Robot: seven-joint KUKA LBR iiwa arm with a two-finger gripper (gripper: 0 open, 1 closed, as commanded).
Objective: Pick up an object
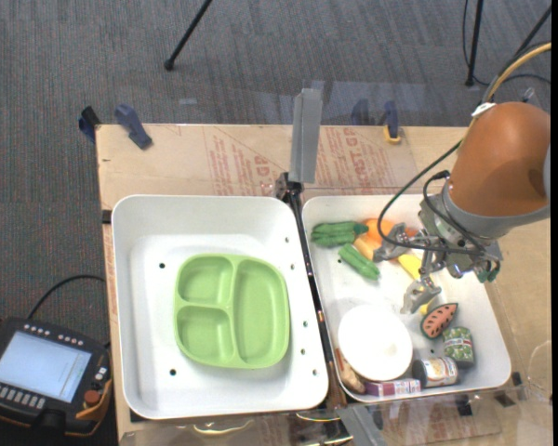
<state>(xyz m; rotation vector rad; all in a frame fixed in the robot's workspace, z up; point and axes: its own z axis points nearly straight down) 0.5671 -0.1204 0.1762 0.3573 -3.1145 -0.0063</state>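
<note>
1. The big brown wooden bench [214, 156] holds two shallow white bins side by side.
2. The left white bin [139, 249] has a light green plastic plate with three sections [231, 311] lying flat in its middle.
3. The right white bin [498, 342] is full of small toy foods.
4. The grey robot arm with the orange band [500, 161] reaches over the right bin from the right side.
5. A round white bowl turned upside down [376, 342] sits near the front of the right bin.
6. Two green toy vegetables [339, 234] lie at the back left of that bin, next to orange and yellow toy pieces [405, 263].
7. The gripper [418, 297] hangs just above a toy watermelon slice [439, 320]. Its fingers look a little apart, with nothing between them.
8. A small green can [458, 346] stands just in front of the slice.
</note>
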